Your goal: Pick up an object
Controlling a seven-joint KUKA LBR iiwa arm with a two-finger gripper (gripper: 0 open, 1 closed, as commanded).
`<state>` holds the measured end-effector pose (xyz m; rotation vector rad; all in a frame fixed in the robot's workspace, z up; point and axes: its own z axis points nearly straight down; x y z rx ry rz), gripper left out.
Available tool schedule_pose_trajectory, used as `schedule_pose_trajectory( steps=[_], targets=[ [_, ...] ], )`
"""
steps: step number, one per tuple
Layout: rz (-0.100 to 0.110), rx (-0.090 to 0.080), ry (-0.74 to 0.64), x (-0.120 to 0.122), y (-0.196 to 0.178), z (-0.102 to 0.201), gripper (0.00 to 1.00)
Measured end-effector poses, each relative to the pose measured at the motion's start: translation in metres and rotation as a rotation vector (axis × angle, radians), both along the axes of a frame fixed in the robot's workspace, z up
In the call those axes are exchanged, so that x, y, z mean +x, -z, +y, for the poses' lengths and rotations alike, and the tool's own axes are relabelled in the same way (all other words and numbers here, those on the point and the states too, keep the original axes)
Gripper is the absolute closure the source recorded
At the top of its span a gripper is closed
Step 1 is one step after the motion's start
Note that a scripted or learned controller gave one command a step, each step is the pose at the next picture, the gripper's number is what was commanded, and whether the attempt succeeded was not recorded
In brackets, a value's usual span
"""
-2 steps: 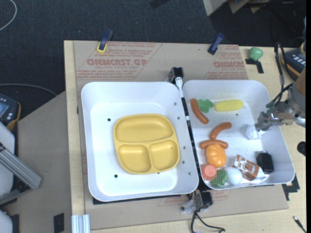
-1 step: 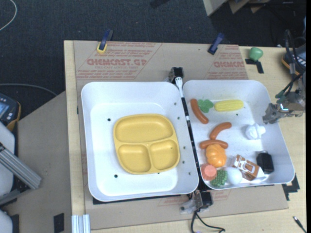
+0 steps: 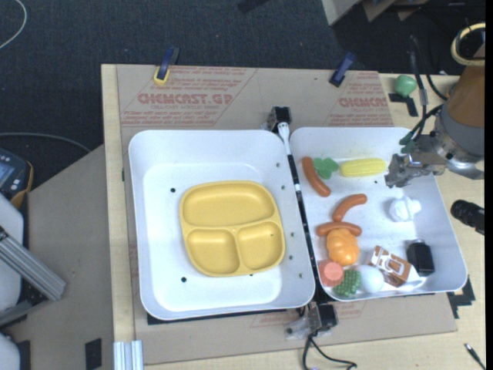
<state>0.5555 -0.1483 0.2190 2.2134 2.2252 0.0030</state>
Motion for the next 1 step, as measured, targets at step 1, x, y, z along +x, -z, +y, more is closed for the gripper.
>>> schedule_pose_trajectory(
  steps=[1],
  targets=[
    [0.0, 0.001, 0.0, 0.0119, -0.0033, 0.0428, 1.0]
  ],
)
